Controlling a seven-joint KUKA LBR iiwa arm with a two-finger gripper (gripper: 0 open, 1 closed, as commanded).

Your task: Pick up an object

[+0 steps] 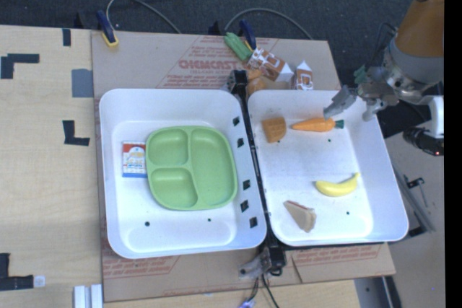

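Fingers on the gripper [346,102], whether spread or closed I cannot tell, hang just above the carrot's [315,125] right tip in the right bin [375,177], seemingly positioned to pick it up; banana [337,186] lies nearer.

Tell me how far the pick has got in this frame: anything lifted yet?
Nothing looks lifted. The carrot, banana, brown block and wedge all lie on the floor of the right bin; the green plate sits in the left bin. In hand: the gripper hangs at the right bin's far right edge, close to the carrot's green end. Left: closing on an object and raising it.
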